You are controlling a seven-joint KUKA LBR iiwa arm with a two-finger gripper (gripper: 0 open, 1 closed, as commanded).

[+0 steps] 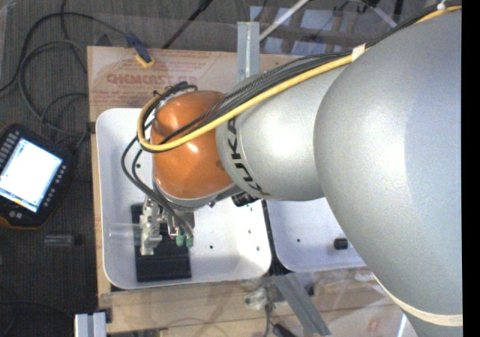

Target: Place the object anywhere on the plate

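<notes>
A grey KUKA arm [360,140] sweeps in from the right, its orange band [187,151] bowed above the wrist, gripper [154,234] pointing straight down near the left bin's front edge.

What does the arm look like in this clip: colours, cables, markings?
A bulky grey arm with a glossy orange band above the wrist. Yellow and black cables run along it and loop round the band. Dark lettering marks the grey link. The gripper is small, metallic, with dark parts.
</notes>
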